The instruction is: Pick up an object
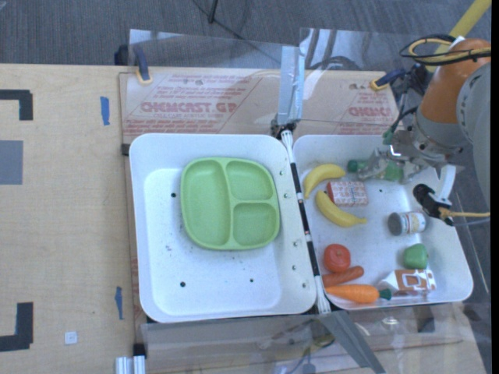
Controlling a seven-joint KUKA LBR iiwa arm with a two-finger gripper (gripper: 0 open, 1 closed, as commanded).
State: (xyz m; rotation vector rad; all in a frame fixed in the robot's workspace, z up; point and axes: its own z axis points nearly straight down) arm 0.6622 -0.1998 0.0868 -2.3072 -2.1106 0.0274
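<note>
My gripper [388, 164] hangs over the far part of the right bin [460, 275], below the grey wrist with its orange band [456, 72]. A small green object [355, 164] lies just left of it, and more green shows under the gripper itself; I cannot tell whether it is held. In the same bin are two bananas [323, 177] [337, 212], a red and white box [348, 193], a small jar on its side [407, 223], a tomato [337, 255], two carrots [344, 275] [355, 293], a green pepper [415, 255] and a small carton [413, 283].
The left bin [156, 232] holds a light green divided plate [231, 202]. A ridge [300, 224] runs between the two bins. Cardboard [195, 104] lies behind them, and cables [425, 49] hang by the arm.
</note>
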